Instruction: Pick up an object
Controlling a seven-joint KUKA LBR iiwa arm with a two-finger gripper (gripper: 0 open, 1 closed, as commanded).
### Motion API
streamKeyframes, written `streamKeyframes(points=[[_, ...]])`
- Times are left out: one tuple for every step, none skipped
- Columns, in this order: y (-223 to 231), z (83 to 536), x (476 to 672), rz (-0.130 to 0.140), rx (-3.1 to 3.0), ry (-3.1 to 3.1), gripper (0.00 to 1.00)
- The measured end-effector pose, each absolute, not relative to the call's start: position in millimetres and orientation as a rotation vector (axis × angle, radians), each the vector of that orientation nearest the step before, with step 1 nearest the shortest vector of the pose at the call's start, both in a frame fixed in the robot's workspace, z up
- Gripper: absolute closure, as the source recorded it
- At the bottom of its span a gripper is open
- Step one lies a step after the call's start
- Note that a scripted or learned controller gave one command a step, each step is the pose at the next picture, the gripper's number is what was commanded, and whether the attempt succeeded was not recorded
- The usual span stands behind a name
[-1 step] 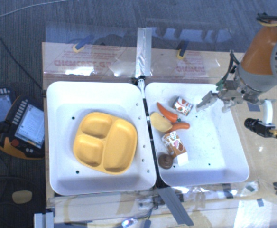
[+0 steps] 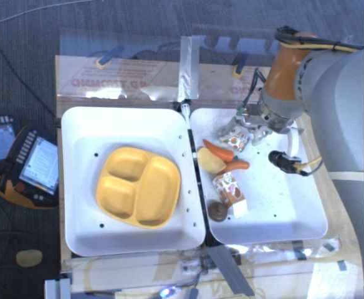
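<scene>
From above, the gripper (image 2: 249,122) hangs low at the right bin's (image 2: 306,217) far edge; whether it is spread or pinching, I cannot tell. The small packet (image 2: 236,142) lies just beneath it. Leftward: one carrot (image 2: 224,156), one potato (image 2: 210,161), one carton (image 2: 229,189).

light: bright, even | glare: white bins (image 2: 76,167) washed out | shadows: soft | focus: slightly soft

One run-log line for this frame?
gripper: over right bin, at packet | carrot beside | yellow tray: left bin
</scene>
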State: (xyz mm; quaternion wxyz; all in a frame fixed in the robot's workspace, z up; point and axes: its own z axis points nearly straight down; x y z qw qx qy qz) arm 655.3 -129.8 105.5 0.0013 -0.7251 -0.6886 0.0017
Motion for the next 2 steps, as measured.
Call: streamKeyframes(points=[[-130,114,655.1,0.013,-2.275,-2.164,1.0],[-52,183,668.5,0.003,-2.189,-2.252,1.0]])
